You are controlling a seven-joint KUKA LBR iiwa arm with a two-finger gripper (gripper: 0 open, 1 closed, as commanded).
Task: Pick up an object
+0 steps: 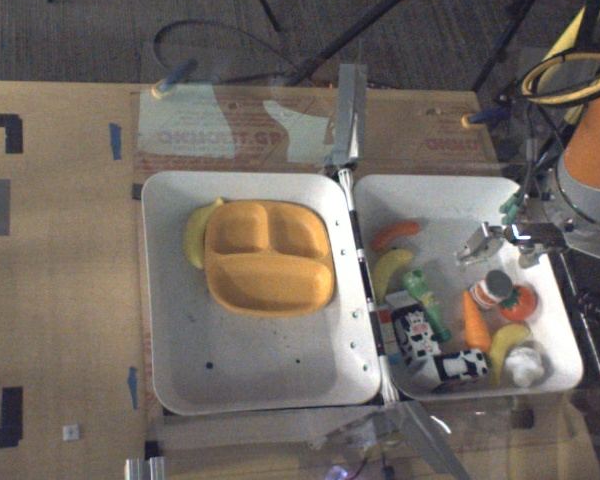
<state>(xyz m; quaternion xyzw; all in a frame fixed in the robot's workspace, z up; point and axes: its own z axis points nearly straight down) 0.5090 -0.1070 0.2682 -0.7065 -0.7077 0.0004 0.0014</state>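
Several small toy foods crowd the right bin (380,190), and any of them would answer the task. Nearest the gripper (477,245) is a small jar-like piece with a pale round top (492,287), lying just below the fingertips and touching a red-orange tomato shape (521,303). It looks like light, hard plastic: stiff, probably smooth and inclined to slip or roll, not fragile. I would judge its short round body the best place to pinch, across the width, since its neighbours hem it in on the right.

The gripper hangs over the upper right part of this bin with its two pale fingers spread apart and nothing between them; it does not yet touch anything.

Around the jar lie a carrot (475,321) just to its left, a yellow banana (507,345) below, and a white lump (526,365) in the lower right corner. Further left sit a green bottle-like piece (425,302), a yellow-green fruit (389,271), an orange sausage shape (395,234) near the top, and two black-and-white cartons (414,332), one upright-looking and one lying flat beside it.

The left bin (240,368) holds an orange divided tray (270,256), face up, with a second yellow banana (196,236) tucked against and partly under its left edge.
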